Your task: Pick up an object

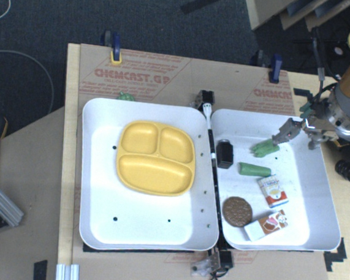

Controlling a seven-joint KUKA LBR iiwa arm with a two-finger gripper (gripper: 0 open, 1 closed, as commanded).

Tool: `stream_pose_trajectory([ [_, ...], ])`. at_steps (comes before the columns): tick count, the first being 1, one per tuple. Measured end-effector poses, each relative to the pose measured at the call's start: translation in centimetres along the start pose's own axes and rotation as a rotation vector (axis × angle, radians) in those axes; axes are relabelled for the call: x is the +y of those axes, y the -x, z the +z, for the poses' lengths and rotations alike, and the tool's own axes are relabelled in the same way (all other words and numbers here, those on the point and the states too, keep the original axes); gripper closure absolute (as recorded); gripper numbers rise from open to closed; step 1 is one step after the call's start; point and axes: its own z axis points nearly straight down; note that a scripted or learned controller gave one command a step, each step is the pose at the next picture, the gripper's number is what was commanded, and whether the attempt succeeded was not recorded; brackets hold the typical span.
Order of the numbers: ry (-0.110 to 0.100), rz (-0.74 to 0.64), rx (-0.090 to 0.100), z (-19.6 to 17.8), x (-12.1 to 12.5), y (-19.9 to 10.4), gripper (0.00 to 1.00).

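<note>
Right-hand white bin (326,200), contents listed from the frame's lower edge upward: a small red-and-white carton (266,224) lying at a slant in the lower part of the bin; a brown round disc (237,211) just left of it, touching or nearly so; a second red-and-white packet (273,191) above these; a short green cylinder-like piece (254,170), long axis running left to right; a black block (224,154) hard against the bin's left wall; and, highest in the bin, a green oblong object (264,148), long axis rising from lower left to upper right. The tool (288,132) enters from the upper right of the frame, reaching down and to the left, its tip just above and right of that green oblong's upper end; the two look to be touching or very near, with the object's axis roughly in line with the tool's reach. Whether the tool is spread or closed, or has hold of anything, cannot be told at this size. Left-hand white bin (94,208): one yellow divided plate (156,158). Likely target, by nearness: the green oblong.
</note>
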Motion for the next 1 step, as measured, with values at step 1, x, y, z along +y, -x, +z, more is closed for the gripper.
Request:
stream_pose_trajectory([
  [1, 0.004, -0.001, -0.001, -1.11, 0.07, 0.0, 1.0],
])
